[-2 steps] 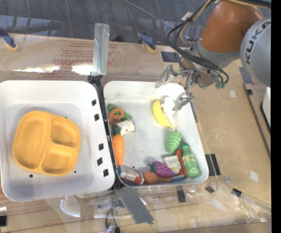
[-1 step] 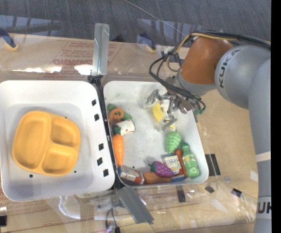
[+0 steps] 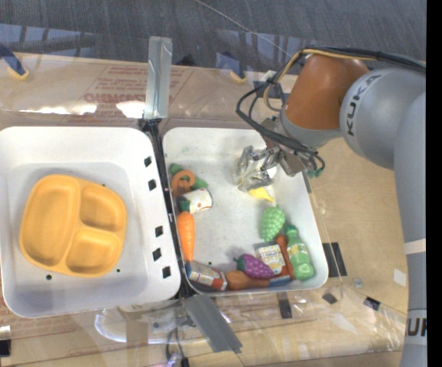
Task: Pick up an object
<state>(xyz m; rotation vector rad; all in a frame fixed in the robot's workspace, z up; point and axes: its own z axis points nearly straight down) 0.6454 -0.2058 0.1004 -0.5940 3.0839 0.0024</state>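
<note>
Toys lie together in the right bin (image 3: 297, 155), mostly along its left and lower walls, so the middle is free for the arm to come down. The gripper (image 3: 256, 168) hangs low near the upper middle, just above a small yellow piece (image 3: 263, 194) that is probably its target. Whether the fingers are apart or together cannot be told. A carrot (image 3: 186, 235) lies by the divider. The left bin (image 3: 7, 205) holds a yellow tray (image 3: 72, 224).
</note>
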